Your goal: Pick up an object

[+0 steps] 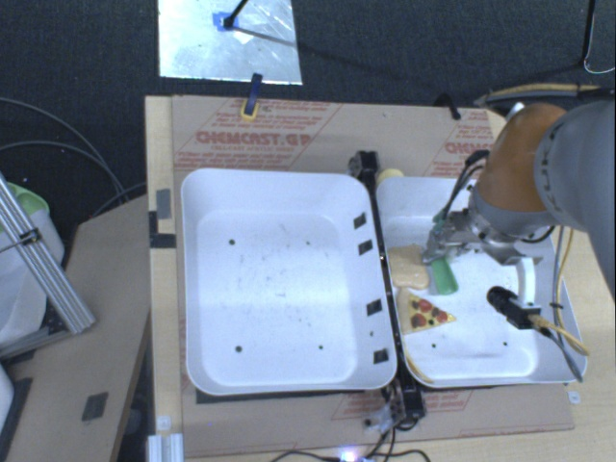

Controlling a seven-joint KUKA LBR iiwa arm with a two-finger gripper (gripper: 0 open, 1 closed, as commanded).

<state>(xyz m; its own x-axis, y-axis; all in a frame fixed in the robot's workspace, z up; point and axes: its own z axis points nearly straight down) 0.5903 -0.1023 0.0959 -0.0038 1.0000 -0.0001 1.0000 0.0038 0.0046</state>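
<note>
Two white bins, one pizza slice, one green object, one tan piece

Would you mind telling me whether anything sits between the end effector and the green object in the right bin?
Nothing visible does. The end effector hangs directly over the green object, with the tan piece and pizza slice lying beside it.

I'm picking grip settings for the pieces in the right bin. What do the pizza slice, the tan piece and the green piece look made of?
Pizza slice: probably molded plastic toy food, with flat painted-looking red dots on tan. Tan piece: matte, evenly colored, perhaps plastic or foam; the look leaves it open. Green piece: smooth, saturated color, likely plastic, lying just below the gripper.
</note>
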